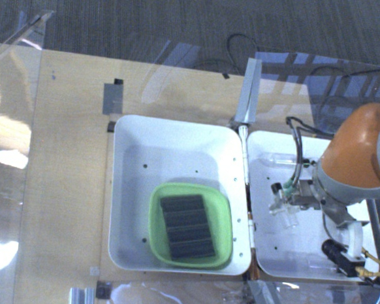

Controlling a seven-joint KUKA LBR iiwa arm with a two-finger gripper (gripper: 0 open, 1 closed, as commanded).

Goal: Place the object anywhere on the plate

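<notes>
Camera view shows a dark ribbed block (187, 227) lying on the green square plate (222, 213), lower middle. I guess that job is done, because the gripper (283, 200) sits far right.

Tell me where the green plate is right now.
In the camera view, the green plate sits in the left bin, toward its near right corner, with a dark ridged object lying on it. The pincer hangs over the right bin.

Pincer (284, 205) fingers perhaps too blurred
</notes>
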